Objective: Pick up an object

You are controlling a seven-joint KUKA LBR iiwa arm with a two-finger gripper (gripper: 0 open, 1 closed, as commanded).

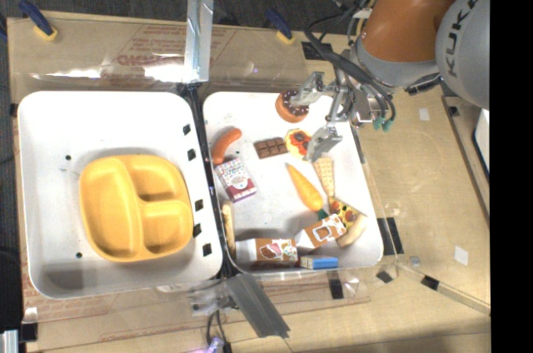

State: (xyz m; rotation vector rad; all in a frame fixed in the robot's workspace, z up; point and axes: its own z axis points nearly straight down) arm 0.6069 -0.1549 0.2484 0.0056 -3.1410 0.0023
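The gripper (321, 114) hangs spread and bare over the right bin's (250, 106) far right corner. Toy food lies scattered below, so the donut (291, 106) looks the handiest pick.

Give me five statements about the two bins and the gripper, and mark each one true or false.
1. The yellow divided tray lies in the left bin. True.
2. The gripper is over the left bin. False: it is at the upper right part of the right bin, near the chocolate doughnut.
3. The carrot lies in the right bin. True.
4. The sausage rests on the yellow divided tray. False: it lies in the right bin, near its left wall.
5. The chocolate bar is clamped in the gripper. False: it lies on the bin floor, left of the gripper.
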